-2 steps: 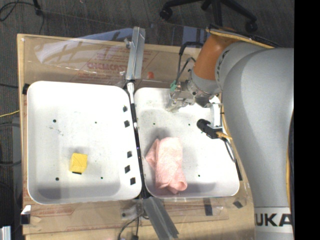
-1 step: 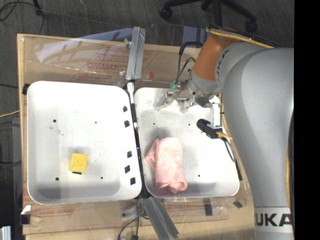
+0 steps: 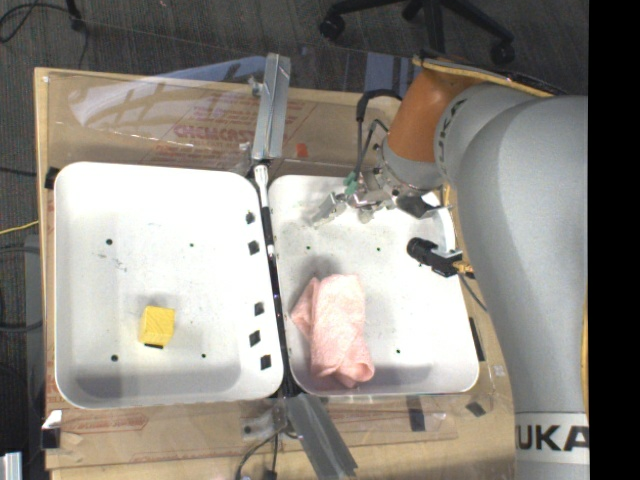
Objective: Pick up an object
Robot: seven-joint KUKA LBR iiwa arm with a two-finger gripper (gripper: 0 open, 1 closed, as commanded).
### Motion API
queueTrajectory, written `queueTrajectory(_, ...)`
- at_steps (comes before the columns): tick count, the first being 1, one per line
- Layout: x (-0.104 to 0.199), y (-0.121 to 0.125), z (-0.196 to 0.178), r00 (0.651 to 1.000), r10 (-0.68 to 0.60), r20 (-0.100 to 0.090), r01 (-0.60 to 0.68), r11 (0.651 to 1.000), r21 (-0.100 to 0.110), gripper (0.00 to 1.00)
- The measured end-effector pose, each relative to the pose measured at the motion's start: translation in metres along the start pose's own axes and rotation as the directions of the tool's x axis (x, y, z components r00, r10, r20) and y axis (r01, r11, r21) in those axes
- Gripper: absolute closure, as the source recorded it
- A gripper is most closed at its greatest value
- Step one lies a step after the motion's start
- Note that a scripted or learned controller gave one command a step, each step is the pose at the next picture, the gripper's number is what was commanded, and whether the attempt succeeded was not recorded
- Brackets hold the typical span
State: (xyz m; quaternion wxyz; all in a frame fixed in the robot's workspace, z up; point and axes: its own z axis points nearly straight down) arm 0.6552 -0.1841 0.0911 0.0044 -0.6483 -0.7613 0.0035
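A crumpled pink cloth [image 3: 335, 330] lies in the right bin [image 3: 440, 368], near its front left. A small yellow block [image 3: 157, 325] rests in the left bin [image 3: 90, 198], toward its front. My gripper [image 3: 345, 204] hangs low over the back of the right bin, well behind the cloth and apart from it. I see nothing in it. The grey arm with its orange band [image 3: 425, 108] comes in from the right and covers that bin's right edge.
A metal rail [image 3: 268, 118] runs back from the ridge between the bins. A black fitting [image 3: 432, 254] sticks out from the arm over the right bin. A chair base [image 3: 420, 13] stands on the floor behind the bench.
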Motion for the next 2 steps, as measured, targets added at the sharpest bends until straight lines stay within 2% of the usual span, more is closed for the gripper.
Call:
queueTrajectory(1, 0.070, 0.004, -0.001, 1.000, -0.031, 0.005, 0.031, 0.999, -0.007, 0.00)
queueTrajectory(2, 0.072, 0.010, -0.045, 0.960, 0.279, -0.001, -0.279, 0.960, -0.010, 0.00)
